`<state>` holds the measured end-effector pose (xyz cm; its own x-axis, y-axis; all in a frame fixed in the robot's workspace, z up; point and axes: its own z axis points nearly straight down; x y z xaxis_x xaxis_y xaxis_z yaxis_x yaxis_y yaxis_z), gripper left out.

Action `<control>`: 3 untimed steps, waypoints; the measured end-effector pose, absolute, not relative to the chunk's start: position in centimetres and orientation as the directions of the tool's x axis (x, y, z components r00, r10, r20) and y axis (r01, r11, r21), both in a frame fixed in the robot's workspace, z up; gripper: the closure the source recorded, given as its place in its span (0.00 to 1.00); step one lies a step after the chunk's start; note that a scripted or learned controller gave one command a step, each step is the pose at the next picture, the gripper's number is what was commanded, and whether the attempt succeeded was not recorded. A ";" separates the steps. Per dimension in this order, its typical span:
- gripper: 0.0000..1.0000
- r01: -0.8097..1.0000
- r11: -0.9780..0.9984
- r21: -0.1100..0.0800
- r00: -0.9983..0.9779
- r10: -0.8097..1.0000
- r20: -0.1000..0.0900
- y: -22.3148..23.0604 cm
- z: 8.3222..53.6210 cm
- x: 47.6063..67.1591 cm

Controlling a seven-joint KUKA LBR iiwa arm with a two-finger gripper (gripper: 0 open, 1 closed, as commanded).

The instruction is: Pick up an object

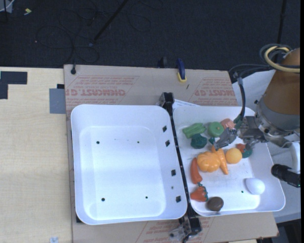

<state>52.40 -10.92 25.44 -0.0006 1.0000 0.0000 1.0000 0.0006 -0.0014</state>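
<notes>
The right bin (273, 199) holds several toy foods. My gripper (224, 138) hangs low over the bin's upper middle, reaching in from the right. It sits just above an orange pumpkin-like toy (209, 162) and an orange ball (233, 156). A green round piece (216, 129), a dark teal piece (198, 142) and a pink piece (226, 123) lie close beside it. No toy is visibly between its tips.
A green vegetable (193, 130), a red-orange chili (195, 171), a red piece with a green top (199, 192), a brown ball (215, 203) and a white egg (254, 186) also lie in the right bin. The left bin (83, 135) stands alongside, past a black divider (175, 151).
</notes>
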 end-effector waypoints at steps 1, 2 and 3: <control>0.00 1.000 0.005 -0.006 -0.005 1.000 0.002 -9.8 12.8 58.2; 1.00 1.000 -0.004 -0.006 0.004 1.000 0.001 -10.2 14.3 58.0; 1.00 1.000 0.002 -0.003 -0.002 1.000 0.002 -16.8 8.7 51.9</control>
<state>51.89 -16.76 8.65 -0.0021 1.0000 0.0020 1.0000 0.0022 -0.0034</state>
